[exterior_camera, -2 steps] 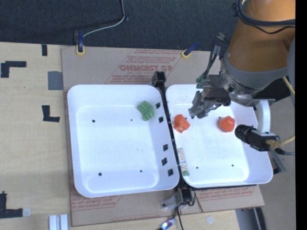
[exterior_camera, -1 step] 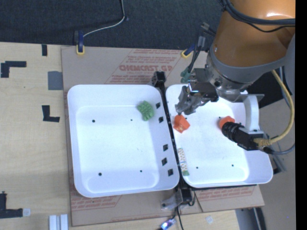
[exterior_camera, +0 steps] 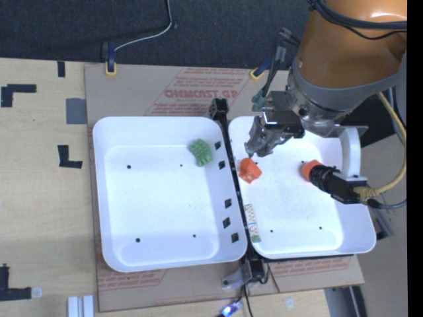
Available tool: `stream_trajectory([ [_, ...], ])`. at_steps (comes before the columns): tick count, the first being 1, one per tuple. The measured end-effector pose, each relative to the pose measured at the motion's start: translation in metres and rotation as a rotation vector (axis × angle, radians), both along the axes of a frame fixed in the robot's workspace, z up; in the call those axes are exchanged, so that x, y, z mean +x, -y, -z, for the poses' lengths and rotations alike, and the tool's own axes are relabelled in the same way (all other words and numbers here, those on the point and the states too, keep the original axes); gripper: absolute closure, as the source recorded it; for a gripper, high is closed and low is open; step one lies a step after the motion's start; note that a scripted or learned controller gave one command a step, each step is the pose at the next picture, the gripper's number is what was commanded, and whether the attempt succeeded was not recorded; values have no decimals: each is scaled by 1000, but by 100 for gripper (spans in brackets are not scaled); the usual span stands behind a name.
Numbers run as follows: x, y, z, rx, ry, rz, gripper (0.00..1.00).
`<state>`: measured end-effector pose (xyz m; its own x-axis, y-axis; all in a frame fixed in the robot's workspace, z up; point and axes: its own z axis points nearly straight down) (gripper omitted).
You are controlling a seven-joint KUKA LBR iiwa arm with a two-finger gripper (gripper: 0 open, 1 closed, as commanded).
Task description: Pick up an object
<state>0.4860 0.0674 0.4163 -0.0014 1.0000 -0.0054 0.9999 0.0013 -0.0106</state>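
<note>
Cardboard sheet (exterior_camera: 198,91), big brown one with red printing, is what you've got under everything, and on it sit your two shallow white plastic bins side by side, touching along the middle. Next biggest is your grey arm with the orange band (exterior_camera: 357,25), coming in from the right and hanging over the right bin (exterior_camera: 297,236). The left bin (exterior_camera: 158,230) just has a small lumpy green object (exterior_camera: 201,151) near its upper right corner, lying well apart from the arm.

Your dark two-finger gripper (exterior_camera: 259,147) points down over the upper left part of the right bin, close to the divider. I honestly can't tell how far apart the fingers are from this angle, and nothing shows between them. Just below its tip, maybe touching, is a small orange-red chunky object (exterior_camera: 249,170), kind of blocky with a rounded top, resting on the bin floor right beside the left wall. A little patterned strip (exterior_camera: 250,216) lies further down that same wall.
</note>
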Motion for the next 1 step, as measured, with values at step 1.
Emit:
stream_trajectory([
  [1, 1, 0, -8, -3, -5, 0, 100],
])
